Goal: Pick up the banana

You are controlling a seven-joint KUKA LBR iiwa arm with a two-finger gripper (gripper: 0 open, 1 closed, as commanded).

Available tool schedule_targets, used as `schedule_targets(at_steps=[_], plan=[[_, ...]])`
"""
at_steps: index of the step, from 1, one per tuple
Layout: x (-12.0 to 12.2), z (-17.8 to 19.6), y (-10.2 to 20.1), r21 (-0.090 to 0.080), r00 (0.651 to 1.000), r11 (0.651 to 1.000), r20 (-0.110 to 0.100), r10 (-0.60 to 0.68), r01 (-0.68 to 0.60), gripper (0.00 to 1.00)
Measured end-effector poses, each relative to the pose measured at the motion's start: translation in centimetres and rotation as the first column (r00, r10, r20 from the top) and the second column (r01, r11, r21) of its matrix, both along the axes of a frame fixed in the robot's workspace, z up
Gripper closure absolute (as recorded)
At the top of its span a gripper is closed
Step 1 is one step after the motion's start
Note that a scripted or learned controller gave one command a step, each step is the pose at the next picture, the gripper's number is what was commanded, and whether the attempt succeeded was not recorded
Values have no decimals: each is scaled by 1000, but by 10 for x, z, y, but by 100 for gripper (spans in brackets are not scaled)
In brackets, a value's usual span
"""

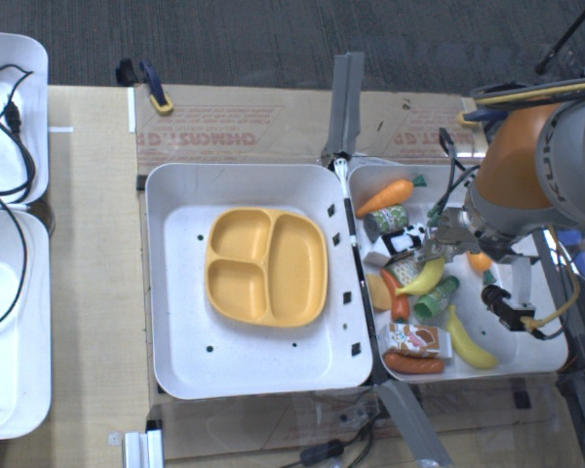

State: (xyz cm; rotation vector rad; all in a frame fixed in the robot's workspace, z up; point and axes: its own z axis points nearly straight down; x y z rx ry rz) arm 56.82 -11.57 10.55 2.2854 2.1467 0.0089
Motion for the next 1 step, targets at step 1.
schedule_targets(at_steps=[1], plan=[[42,86,60,-2,981,981,-10,-195,195,100]])
